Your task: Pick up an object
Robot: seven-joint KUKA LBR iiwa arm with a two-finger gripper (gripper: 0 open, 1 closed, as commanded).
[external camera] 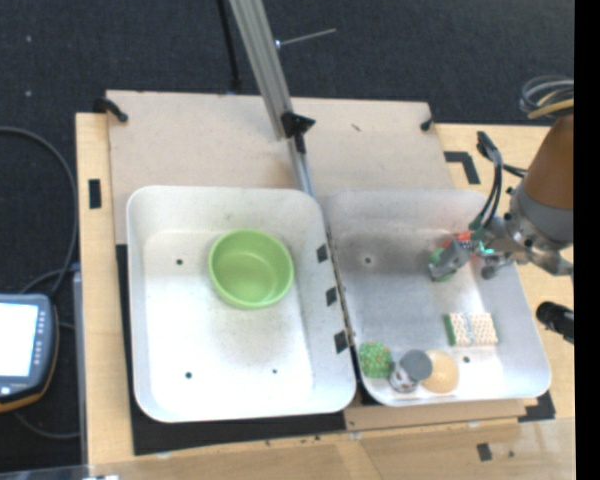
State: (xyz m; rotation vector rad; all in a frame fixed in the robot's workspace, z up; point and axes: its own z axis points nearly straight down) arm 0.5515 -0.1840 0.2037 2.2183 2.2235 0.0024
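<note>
Lots of bare floor in the left white bin (pixel 160 368), all around the round green plastic bowl (pixel 250 268) near its middle. Wide open room in the right white bin (pixel 380 228) on its left and top parts. Crowded along its bottom edge: small green bumpy ball (pixel 374 358), grey round thing (pixel 414 368), tan round thing (pixel 441 371), side by side. Checkered block (pixel 471 328) just above them. Slanted silver metal pole (pixel 265 58) over the back of the counter (pixel 230 138).

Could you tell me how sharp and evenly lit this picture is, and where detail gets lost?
Camera view: soft, even light; the green bowl reads clearly; the gripper is blurred, its fingers unreadable; the small objects at the right bin's near edge are fuzzy.
</note>
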